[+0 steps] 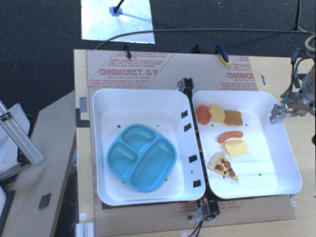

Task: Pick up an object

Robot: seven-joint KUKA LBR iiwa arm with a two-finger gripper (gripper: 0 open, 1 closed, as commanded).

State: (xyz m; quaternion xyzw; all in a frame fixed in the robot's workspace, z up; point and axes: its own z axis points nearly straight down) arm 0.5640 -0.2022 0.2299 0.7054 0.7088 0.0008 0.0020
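Observation:
The right bin (284,147) holds several toy foods: a red tomato (203,114), a yellow piece (217,113), a brown toast slice (232,117), a red sausage (230,136), a yellow wedge (236,147) and a pizza slice (223,166). My gripper (279,112) hangs at the bin's far right rim, away from all the foods, with nothing seen between its fingers.
The left bin (98,132) holds a blue divided plate (141,157). A black divider strip (193,142) runs between the bins. A blue clip (223,54) lies on the board behind the right bin. An aluminium frame (19,137) stands at the left.

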